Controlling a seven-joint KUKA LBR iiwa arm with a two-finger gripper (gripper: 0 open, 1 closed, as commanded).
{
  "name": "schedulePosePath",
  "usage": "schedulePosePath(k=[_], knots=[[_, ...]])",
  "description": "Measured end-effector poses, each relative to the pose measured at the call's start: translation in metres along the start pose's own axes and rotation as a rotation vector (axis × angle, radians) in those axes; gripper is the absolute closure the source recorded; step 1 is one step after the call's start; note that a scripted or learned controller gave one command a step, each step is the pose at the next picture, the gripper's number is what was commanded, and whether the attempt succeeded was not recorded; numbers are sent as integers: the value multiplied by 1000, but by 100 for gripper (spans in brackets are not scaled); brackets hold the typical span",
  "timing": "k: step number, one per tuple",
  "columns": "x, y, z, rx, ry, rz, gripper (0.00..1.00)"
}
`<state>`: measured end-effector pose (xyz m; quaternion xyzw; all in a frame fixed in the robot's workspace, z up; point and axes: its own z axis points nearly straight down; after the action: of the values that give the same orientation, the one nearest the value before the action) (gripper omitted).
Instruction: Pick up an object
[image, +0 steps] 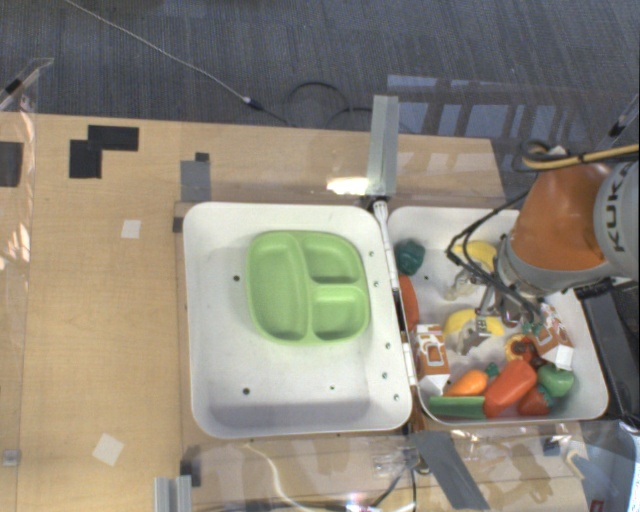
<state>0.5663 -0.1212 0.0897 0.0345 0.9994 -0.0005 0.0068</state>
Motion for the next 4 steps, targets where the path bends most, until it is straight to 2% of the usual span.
schedulePosePath(k=[1,3,4], knots=[[4,1,0,1,-1,55,0],[2,2,0,2,-1,45,0],[9,-11,0,-1,-1,71,0]])
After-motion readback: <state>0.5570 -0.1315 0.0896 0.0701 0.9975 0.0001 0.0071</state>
